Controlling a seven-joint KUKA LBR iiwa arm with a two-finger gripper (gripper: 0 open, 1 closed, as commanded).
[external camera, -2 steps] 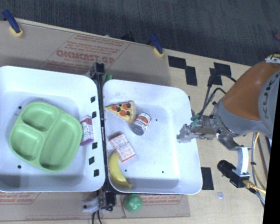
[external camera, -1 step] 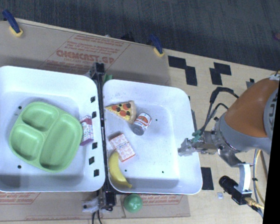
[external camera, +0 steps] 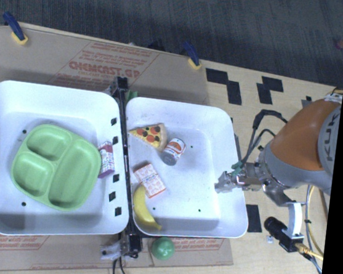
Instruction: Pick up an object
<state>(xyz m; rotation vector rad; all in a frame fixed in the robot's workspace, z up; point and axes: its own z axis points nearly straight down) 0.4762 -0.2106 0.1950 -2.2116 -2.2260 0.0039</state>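
The right bin [external camera: 222,124] holds a pizza slice [external camera: 149,134], a small can [external camera: 172,151] lying on its side, a red-and-white packet [external camera: 149,180] and a yellow banana [external camera: 142,209] at its front left. My gripper [external camera: 227,182] hangs over the right rim of this bin, well to the right of all those objects, with nothing visibly in it. The grey arm with its orange band [external camera: 304,140] comes in from the right.
The left bin [external camera: 15,98] carries a green divided plate [external camera: 56,166] and a small pink-and-white packet [external camera: 106,159] by its right wall. A green ball [external camera: 162,248] lies on the cardboard in front of the right bin. Blue clamps [external camera: 15,28] hold the cardboard at the back.
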